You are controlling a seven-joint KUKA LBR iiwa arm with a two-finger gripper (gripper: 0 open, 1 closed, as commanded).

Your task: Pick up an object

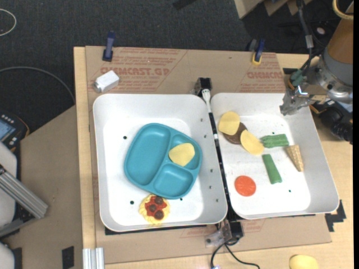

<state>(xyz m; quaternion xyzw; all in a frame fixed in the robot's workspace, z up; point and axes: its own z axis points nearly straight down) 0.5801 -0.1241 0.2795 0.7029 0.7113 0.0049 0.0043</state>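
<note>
Seemingly light, stiff toy food, the green stick (272, 168) lying flat in the right bin (320, 200) below the cone (295, 157) looks easiest to pinch across its narrow sides, while the gripper (291, 102) hovers near the bin's upper right corner, holding nothing.

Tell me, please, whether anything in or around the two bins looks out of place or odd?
Mostly tidy. One oddity: a yellow object lies outside both bins on the bench's near edge, below the right bin, partly cut off by the frame. Inside, the toy foods lie loose, and the claw hovers over the right bin's far corner.
</note>
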